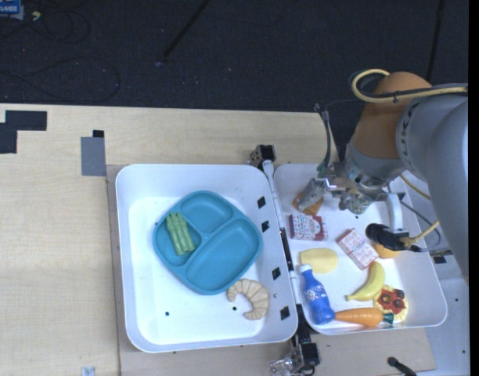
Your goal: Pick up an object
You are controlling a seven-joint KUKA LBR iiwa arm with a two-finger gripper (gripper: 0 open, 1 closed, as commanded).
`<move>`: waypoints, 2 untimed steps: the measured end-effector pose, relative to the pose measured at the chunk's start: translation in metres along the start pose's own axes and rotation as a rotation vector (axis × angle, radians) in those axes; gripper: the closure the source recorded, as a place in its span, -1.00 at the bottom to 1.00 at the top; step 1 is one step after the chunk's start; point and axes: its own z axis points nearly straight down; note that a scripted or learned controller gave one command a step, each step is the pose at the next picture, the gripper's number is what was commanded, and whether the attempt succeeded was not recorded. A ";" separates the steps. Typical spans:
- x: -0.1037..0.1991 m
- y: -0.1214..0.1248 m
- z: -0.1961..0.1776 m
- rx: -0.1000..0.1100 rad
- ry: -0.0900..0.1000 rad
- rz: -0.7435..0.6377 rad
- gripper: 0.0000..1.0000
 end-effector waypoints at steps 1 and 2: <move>0.017 0.000 0.022 -0.001 0.000 0.000 -1.00; 0.025 0.000 0.018 0.002 0.001 -0.001 -1.00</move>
